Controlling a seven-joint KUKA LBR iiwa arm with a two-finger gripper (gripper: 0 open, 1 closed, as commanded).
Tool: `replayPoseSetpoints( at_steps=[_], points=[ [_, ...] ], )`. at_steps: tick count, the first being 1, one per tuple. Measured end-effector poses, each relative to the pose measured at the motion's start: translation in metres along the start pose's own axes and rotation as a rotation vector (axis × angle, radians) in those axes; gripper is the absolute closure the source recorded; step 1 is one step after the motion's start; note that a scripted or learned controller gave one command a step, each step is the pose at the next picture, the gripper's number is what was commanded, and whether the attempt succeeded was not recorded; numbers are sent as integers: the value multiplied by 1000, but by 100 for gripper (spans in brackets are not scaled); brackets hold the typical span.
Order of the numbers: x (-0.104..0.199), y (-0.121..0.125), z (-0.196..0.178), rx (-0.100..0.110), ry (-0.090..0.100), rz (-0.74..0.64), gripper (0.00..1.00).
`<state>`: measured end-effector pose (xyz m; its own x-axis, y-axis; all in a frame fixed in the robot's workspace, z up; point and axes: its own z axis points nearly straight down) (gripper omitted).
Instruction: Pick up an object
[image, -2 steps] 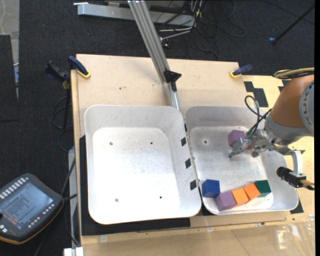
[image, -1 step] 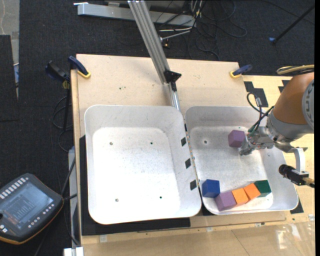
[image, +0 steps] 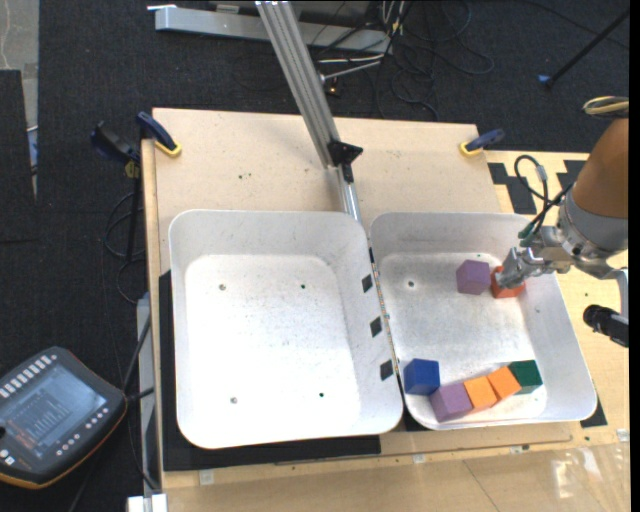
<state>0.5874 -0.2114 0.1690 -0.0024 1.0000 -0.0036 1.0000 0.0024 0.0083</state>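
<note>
My gripper (image: 513, 273) is low in the right bin (image: 560, 330), near its far right wall. A small red block (image: 507, 290) lies right at the gripper's tip, partly hidden by it. A purple cube (image: 473, 277) sits just left of the red block, close to it. Along the bin's near edge lies a row of blocks: a blue cube (image: 421, 376), a purple block (image: 451, 401), an orange block (image: 482, 391) and a green block (image: 525, 376).
The left bin (image: 190, 300) sits beside the right one, their rims meeting in the middle. A metal pole (image: 305, 85) slants down to the bins' far junction. Clamps (image: 160, 135) hold the board's far corners. A teach pendant (image: 50, 415) lies at the lower left.
</note>
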Motion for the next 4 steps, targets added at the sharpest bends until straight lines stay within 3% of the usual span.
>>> replayPoseSetpoints(
  at_steps=[1, 4],
  points=[
    [0, 2, -43, 2, 1, -1, 100],
    [161, 37, -53, 5, 5, -6, 100]
  ],
)
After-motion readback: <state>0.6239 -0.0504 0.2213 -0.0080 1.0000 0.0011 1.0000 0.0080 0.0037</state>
